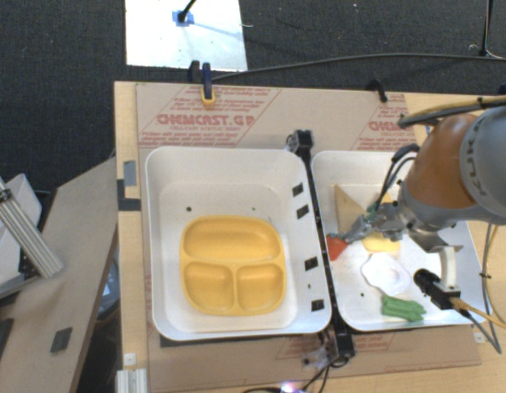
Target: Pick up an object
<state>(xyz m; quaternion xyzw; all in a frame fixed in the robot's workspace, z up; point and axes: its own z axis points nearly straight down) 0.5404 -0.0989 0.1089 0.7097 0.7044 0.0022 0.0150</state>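
The right bin (462, 305) holds several small items: a tan wedge (350, 205) at its back left, a red piece (336, 247) against the left wall, a yellow piece (381, 244), a white fried-egg shape (387, 273) and a green piece (402, 308) near the front. My gripper (359, 232) is low over the bin's left part, pointing left. Its tip is just right of the red piece and beside the yellow piece. The wrist (429, 211) hides part of the yellow piece. I see nothing lifted off the bin floor.
The left bin (167, 195) holds a yellow divided tray (233, 264). A black-clipped divider (313, 236) runs between the two bins. A cardboard sheet (261, 117) lies behind the bins, with a yellow-blue clamp (205, 84) on its far edge.
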